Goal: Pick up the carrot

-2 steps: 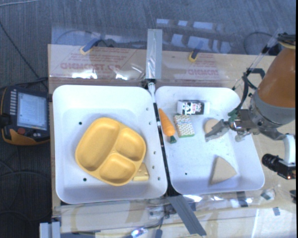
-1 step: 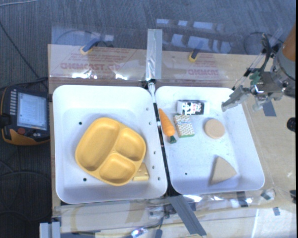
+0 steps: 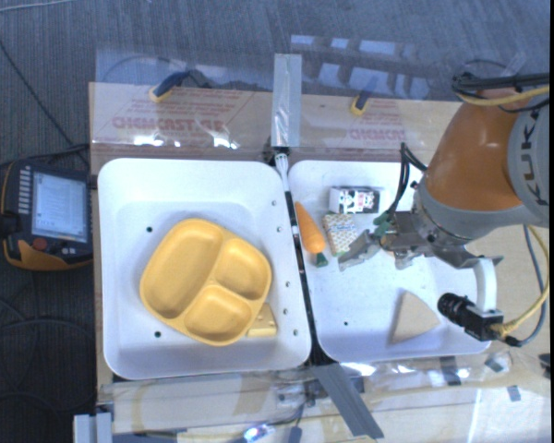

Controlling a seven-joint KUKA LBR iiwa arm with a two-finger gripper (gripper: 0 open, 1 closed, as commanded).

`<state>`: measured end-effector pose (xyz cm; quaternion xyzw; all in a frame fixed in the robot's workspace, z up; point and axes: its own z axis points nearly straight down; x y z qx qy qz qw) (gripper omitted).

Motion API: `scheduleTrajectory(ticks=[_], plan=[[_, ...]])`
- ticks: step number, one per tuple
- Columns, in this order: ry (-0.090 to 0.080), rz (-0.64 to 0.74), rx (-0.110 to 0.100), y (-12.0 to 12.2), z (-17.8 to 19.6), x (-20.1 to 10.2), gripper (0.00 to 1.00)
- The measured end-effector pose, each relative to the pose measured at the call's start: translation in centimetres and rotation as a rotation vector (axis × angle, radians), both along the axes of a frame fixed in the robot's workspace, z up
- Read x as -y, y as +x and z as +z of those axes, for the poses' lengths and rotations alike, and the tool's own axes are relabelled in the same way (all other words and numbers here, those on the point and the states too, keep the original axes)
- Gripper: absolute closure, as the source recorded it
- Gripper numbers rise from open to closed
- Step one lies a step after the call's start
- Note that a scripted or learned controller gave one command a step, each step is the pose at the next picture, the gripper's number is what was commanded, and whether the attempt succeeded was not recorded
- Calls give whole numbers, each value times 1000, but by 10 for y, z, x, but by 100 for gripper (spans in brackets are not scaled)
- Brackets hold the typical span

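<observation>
The jaws of the grey two-finger gripper (image 3: 362, 244) are hanging over the right-hand shallow white plastic bin (image 3: 351, 335); whether they are released or clenched cannot be told from the camera view, as the metal parts at the tip are blurring together.

Nothing is showing between them.

The small orange carrot with a green stub end (image 3: 310, 233) is lying just to the left of the gripper, near but apart from it. It is resting in the same bin, close against the bin's left wall. Its long axis is running roughly parallel to that wall, orange tip toward the far edge of the bin, green end toward the near edge.

A patterned, crumpled packet (image 3: 343, 232) is sitting between the carrot and the gripper, just beside both. A small black-and-white carton (image 3: 354, 199) is lying beyond the packet, toward the bin's far edge. A tan wedge-shaped piece (image 3: 413, 319) is lying toward the bin's near right corner, well apart from the carrot.

Judgement: the coming move is calling for a short shift leftward across the packet, with the jaws closing across the carrot's width.
</observation>
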<state>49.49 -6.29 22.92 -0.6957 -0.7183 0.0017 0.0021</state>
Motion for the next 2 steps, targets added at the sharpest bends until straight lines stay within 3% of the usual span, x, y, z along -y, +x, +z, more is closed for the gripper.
scheduleTrajectory(ticks=[1,2], plan=[[0,-10,1,-12,-47,-48,0],[0,-6,2,-12,-47,-76,0]])
